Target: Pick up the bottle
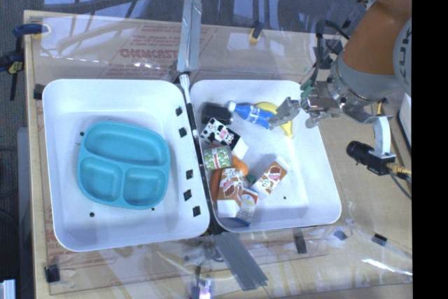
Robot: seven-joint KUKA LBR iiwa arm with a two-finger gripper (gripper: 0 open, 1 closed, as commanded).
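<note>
Up near the back wall of the right bin (pixel 318 143) is where we find the bottle (pixel 252 114): blue body, dark cap end pointing toward the divider, lying on its side. Something yellow (pixel 269 108), maybe a banana, sits right behind it and touches it, and a black-and-white spotted carton (pixel 218 131) lies just beside it toward the front. Further toward the front of the same bin we've got a loose pile of snack packets (pixel 234 182) and small cartons, well clear of the bottle.

Our gripper (pixel 288 110) is sitting right at the bottle's right end, low over the bin, with the arm (pixel 374 45) coming in from the right. Honestly we can't tell from this angle how the jaws stand, and nothing shows the bottle sitting between them, so we're not calling it a grasp.

Over in the left bin (pixel 63 115) is just a teal divided plate (pixel 124 164), nothing to do with the job.

Progress-wise, we'd say the approach looks about done, but the bottle seems to be resting on the bin floor. Closing on it and lifting it out is all left to do.
</note>
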